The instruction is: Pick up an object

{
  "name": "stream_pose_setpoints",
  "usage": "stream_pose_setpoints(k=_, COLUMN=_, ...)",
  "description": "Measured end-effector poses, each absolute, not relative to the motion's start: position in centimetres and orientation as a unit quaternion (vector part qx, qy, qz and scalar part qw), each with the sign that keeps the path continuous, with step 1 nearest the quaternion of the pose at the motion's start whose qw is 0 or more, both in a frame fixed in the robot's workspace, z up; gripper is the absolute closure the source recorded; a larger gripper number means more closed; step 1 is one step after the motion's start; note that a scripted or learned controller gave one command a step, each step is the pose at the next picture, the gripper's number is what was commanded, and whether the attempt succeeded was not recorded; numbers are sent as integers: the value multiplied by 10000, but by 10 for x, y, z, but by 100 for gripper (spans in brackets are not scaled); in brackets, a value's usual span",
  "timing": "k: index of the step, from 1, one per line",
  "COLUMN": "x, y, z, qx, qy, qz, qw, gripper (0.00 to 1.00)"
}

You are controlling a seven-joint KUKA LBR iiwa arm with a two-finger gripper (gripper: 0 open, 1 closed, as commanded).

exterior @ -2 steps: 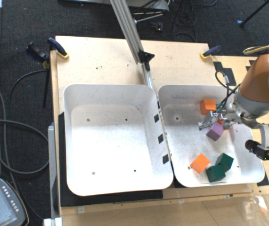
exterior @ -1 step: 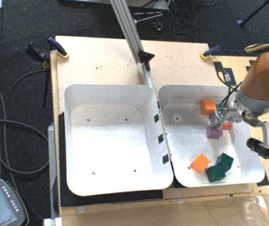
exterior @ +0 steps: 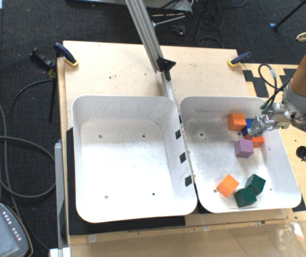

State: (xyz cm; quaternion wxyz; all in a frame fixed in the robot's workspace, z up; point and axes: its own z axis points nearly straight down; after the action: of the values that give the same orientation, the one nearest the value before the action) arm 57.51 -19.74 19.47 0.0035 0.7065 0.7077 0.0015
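Note:
The right bin (exterior: 206, 197) holds several blocks. An orange cube (exterior: 236, 121) lies near its back right, with a blue block (exterior: 247, 126) just beside it and a small orange-red piece (exterior: 258, 141) close by. A purple cube (exterior: 244, 148) sits just below them. Near the front lie an orange cube (exterior: 228, 186) and two dark green blocks (exterior: 256, 183) (exterior: 245, 197). My gripper (exterior: 256, 129) reaches in from the right and is down among the blue and orange-red pieces, right above the purple cube. Its fingertips are hard to make out.
The left bin (exterior: 123, 159) stands beside the right one, with a raised divider edge (exterior: 184, 154) between them. A metal pole (exterior: 144, 28) slants up from the bench's back. Clamps (exterior: 67, 55) (exterior: 239, 59) sit on the bench's back corners.

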Motion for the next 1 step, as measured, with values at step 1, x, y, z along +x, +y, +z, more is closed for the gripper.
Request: stream_pose_setpoints(k=1, x=577, y=-198, z=239, qx=7061, qy=7081, qz=12, qw=31, gripper=100)
